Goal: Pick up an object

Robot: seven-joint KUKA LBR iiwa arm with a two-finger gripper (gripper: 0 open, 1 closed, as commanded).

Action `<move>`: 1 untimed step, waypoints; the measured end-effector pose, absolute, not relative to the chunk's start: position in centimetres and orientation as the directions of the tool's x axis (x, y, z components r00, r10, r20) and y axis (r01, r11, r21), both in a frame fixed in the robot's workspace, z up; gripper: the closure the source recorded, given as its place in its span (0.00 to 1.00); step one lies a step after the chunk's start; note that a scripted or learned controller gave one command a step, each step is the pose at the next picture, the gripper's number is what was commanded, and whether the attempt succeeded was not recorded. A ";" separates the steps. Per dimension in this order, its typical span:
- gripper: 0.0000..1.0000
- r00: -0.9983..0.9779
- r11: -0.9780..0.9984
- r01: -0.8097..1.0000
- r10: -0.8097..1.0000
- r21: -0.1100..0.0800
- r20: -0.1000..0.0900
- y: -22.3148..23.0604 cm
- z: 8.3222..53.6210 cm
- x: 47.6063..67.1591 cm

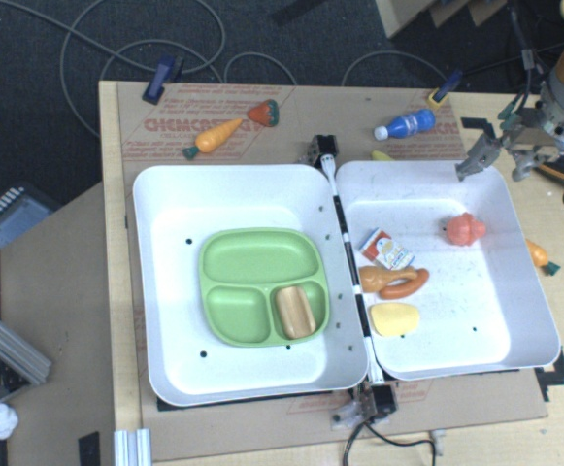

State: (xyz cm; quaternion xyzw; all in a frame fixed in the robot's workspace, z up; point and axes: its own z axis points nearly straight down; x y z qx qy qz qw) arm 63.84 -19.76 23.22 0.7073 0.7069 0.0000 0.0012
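Claw [500, 153] hangs over right bin's [514, 343] far rim, fingers spread, holding nothing; nearest object, pink toy [464, 229], lies inside the bin just toward the camera and slightly left of it

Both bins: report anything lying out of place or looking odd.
Several toys lie outside the bins on the bench: a carrot and strawberry behind the left bin, a blue bottle behind the right bin, and a small orange piece beyond its right rim.
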 end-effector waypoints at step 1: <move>0.00 0.001 -0.001 1.000 1.000 -0.001 0.000 -21.8 18.4 63.2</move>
